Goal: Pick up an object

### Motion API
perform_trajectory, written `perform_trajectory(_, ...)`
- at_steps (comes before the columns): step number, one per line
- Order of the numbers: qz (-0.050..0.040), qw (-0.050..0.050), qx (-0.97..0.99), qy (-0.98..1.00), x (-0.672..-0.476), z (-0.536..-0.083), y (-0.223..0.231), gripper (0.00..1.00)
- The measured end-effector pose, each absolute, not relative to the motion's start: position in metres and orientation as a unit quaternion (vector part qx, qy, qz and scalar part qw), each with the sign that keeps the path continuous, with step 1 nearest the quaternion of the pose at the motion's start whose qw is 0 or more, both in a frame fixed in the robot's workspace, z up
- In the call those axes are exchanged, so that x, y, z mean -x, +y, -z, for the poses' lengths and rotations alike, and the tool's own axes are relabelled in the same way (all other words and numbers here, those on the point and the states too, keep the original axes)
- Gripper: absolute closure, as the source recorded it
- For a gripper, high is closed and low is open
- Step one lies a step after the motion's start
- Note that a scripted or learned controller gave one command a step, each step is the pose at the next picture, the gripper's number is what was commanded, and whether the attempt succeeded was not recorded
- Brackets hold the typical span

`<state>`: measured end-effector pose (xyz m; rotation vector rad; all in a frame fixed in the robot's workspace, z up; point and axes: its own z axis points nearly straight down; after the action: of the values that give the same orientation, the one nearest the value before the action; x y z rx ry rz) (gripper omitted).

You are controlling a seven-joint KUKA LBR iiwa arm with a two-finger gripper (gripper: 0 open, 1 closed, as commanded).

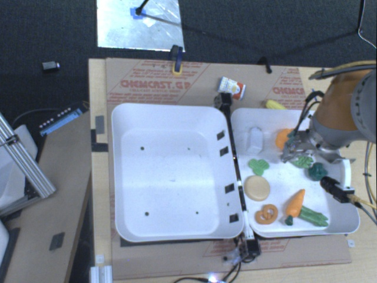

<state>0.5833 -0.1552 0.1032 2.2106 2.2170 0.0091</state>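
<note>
Camera view, looking down at a slant: two white bins side by side on a cardboard-covered bench. Left bin (171, 175) has bare floor with a few small dark dots. Right bin (352, 217) holds all the toy food.

Arm (347, 108) comes in from the right – grey body, orange band above the wrist – and reaches down into the upper part of the right bin. Gripper (293, 152) sits low over the bin floor, just beside an orange piece (283, 138) on its left and a green leafy piece (304, 161) right under or against it. Finger state: cannot tell from this angle; the tip is a dark metallic cluster and no gap or contact resolves. Nothing visibly lifted.

Other contents of the right bin:
- clear, pale item (255, 138) near the upper left, hard to make out
- small green leafy piece (257, 166) left of centre
- round beige disc (257, 188) just below it
- brown pretzel-shaped piece (266, 214) near the front edge
- carrot (295, 203) tilted, tip toward upper right
- green pod-like piece (313, 217) touching or just beside the carrot's lower end
- dark teal lump (317, 170) right of the gripper

Outside the bins – a yellow piece (274, 105) on the cardboard behind the right bin, and a small white-and-orange item (231, 87) behind the divider.
</note>
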Motion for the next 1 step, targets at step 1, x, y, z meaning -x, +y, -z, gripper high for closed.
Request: perform_trajectory(1,-0.0001,0.0,-0.706,0.708,-0.5829,-0.0838,-0.1529,1.0)
